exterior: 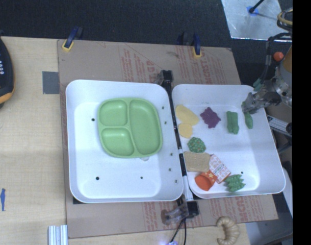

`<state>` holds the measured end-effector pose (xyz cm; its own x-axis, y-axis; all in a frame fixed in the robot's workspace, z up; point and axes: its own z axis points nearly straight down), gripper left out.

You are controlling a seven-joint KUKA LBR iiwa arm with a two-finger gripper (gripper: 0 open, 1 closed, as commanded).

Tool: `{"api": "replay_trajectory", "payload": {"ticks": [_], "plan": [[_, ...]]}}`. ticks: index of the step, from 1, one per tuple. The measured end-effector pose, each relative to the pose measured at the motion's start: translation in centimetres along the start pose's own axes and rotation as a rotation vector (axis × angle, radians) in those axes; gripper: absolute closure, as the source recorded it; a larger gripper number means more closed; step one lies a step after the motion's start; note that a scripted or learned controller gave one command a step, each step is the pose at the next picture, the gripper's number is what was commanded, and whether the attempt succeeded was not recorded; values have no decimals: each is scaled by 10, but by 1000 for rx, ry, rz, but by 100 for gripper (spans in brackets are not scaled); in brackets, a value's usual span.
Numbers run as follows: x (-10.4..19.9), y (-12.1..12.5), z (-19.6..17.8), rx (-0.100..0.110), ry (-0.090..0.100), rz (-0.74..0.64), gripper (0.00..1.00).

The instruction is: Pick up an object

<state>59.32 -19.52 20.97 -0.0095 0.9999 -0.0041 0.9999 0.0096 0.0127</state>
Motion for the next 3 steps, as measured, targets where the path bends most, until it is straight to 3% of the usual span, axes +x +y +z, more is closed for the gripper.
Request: {"api": "replay_trajectory", "payload": {"ticks": [1,2,3], "plan": [[43,26,-27,11,4,2,100],[41,25,-25,15,4,4,0],[50,34,112,26,6,1,0]]}}
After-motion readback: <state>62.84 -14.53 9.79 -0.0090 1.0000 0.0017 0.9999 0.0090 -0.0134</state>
